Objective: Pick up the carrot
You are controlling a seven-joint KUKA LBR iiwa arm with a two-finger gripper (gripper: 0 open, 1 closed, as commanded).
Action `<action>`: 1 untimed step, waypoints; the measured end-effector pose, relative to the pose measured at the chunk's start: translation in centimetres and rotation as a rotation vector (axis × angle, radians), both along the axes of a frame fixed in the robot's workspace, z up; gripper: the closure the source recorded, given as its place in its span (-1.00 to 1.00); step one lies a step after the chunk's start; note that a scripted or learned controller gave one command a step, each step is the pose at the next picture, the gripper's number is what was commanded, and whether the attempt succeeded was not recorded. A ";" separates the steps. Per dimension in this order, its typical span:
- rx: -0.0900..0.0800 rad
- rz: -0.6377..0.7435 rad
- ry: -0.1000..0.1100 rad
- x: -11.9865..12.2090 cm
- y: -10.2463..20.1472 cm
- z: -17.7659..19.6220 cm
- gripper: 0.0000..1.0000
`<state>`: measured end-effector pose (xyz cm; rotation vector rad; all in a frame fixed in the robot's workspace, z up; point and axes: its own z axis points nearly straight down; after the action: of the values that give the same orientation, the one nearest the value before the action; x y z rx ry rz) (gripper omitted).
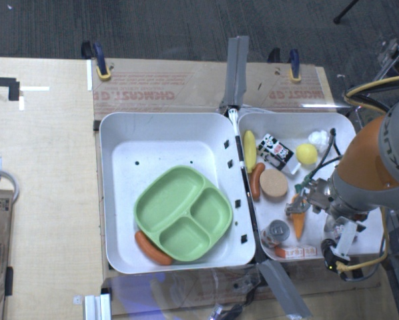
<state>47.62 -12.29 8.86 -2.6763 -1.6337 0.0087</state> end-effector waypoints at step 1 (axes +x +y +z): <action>0.001 0.001 0.006 0.0 0.0 0.6 1.00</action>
<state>47.57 -12.31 9.48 -2.6719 -1.6326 0.0155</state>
